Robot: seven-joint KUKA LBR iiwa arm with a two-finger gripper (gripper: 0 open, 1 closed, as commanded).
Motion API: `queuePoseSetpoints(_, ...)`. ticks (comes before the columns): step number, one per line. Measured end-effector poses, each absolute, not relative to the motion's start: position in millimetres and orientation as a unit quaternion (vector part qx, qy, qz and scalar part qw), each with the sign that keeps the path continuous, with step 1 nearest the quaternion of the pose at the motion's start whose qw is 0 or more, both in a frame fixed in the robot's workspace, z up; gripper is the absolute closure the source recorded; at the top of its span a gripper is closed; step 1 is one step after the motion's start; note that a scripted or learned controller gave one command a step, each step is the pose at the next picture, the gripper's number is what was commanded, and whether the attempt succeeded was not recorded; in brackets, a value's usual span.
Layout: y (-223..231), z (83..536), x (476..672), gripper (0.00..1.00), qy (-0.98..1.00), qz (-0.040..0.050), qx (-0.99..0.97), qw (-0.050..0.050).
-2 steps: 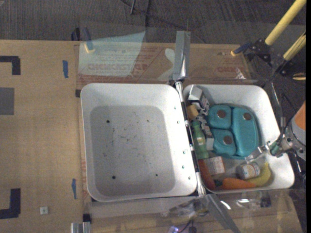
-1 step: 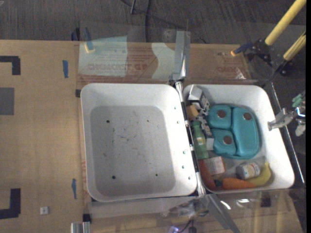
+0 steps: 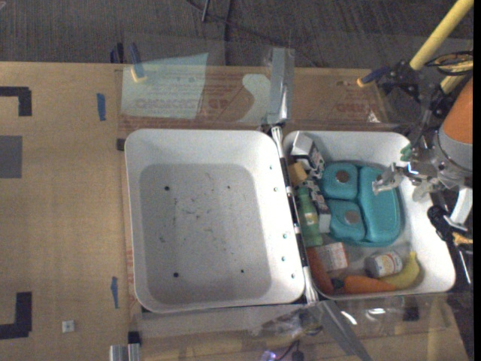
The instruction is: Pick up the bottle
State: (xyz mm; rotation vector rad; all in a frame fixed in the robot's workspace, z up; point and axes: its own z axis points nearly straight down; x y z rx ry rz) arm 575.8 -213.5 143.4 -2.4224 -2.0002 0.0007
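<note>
Reaches in from the right edge of the view, grey arm with its orange band showing just above the wrist. Angled down and leftward, wrist low. Ends in a two-finger gripper, metallic and pale, pointing left. Too small and blurred to tell how the gripper stands. Nothing visibly gripped.

Green bottle with a pale label, teal tray beside it, orange carrot, yellow banana, both bins white, table tan with blue tape marks.
</note>
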Motion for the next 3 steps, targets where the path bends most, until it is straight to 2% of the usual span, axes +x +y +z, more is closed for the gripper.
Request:
queuePoseSetpoints(1, -189.4, 110.3, 572.5, 0.0, -0.614, -0.0002, -0.789, -0.001)
queuePoseSetpoints(2, -190.1, 133.8, 602.5, 0.0, -0.604, 0.0, -0.797, -0.001)
queuePoseSetpoints(3, -164.6, 104.4, 624.1, 0.0, -0.561, -0.0068, -0.828, -0.016)
